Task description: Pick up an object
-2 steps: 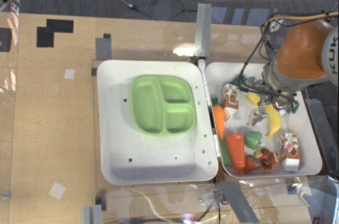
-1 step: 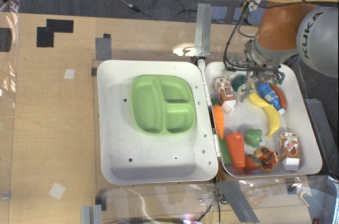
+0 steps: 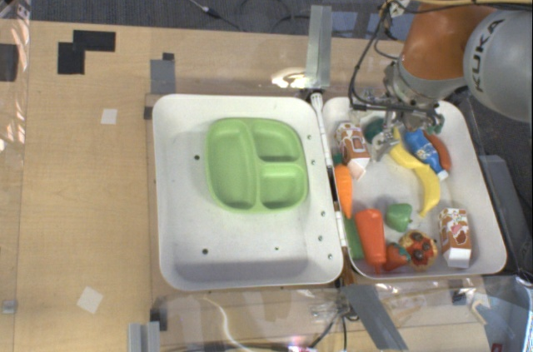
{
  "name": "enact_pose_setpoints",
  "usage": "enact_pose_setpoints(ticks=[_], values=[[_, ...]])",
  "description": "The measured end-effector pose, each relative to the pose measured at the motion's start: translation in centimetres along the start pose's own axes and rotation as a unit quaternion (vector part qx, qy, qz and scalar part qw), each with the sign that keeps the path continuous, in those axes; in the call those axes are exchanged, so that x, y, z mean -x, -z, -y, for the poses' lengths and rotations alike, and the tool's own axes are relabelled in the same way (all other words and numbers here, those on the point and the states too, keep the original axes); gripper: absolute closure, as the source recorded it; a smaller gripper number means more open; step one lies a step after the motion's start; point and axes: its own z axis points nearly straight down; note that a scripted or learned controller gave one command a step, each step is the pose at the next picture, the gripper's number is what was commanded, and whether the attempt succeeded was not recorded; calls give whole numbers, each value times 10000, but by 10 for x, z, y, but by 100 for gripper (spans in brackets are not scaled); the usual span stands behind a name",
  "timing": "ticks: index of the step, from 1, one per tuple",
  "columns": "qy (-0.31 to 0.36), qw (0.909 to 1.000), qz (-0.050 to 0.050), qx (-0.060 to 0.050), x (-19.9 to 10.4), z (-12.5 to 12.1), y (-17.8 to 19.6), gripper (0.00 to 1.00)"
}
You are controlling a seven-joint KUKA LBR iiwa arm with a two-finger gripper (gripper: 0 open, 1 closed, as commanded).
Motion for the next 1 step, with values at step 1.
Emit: enact_pose_setpoints(ticks=[1], values=[[76, 10000, 6, -12, 0, 0, 0, 0]])
